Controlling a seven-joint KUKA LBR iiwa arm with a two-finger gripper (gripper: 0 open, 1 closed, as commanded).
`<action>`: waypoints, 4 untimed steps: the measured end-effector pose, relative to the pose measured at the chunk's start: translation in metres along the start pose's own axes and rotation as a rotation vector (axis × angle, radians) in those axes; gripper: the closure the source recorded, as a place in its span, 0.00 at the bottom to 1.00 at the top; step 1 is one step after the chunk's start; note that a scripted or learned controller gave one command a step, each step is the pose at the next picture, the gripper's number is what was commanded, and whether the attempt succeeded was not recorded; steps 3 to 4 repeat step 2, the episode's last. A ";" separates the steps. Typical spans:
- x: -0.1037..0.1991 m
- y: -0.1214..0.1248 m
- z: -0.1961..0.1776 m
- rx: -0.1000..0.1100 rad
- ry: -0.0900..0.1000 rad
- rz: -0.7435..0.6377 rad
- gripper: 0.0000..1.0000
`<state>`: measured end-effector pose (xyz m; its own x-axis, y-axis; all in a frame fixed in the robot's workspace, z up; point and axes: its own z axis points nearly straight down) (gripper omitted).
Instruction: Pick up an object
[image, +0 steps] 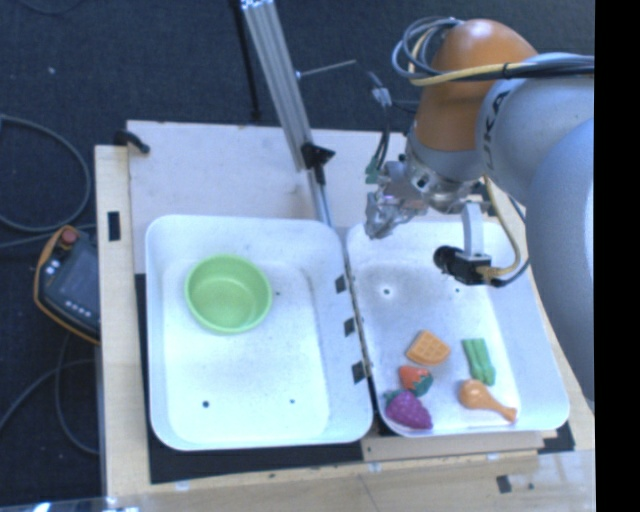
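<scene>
In the camera view my gripper (378, 226) hangs over the far left corner of the right bin (400, 275), well above the bin floor. Nothing shows between its fingers. Several toy foods lie at the near end of the right bin: an orange waffle-like piece (428, 348), a green piece (478, 359), an orange drumstick shape (484, 398), a small red and green piece (414, 378) and a purple grape bunch (408, 409). All of them are far from the gripper, toward the front.
The left bin (180, 400) holds a light green bowl (229, 292) near its far left. A metal pole (285, 95) slants up behind the bins. A pendant (68, 282) lies left of the bench, with cables on the dark floor.
</scene>
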<state>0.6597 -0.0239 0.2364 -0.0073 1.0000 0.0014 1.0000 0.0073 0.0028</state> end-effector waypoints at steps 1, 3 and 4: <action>0.055 0.008 0.006 0.001 -0.001 0.000 1.00; 0.107 0.007 0.008 0.001 -0.001 0.000 1.00; 0.107 0.007 0.008 0.001 -0.001 0.000 1.00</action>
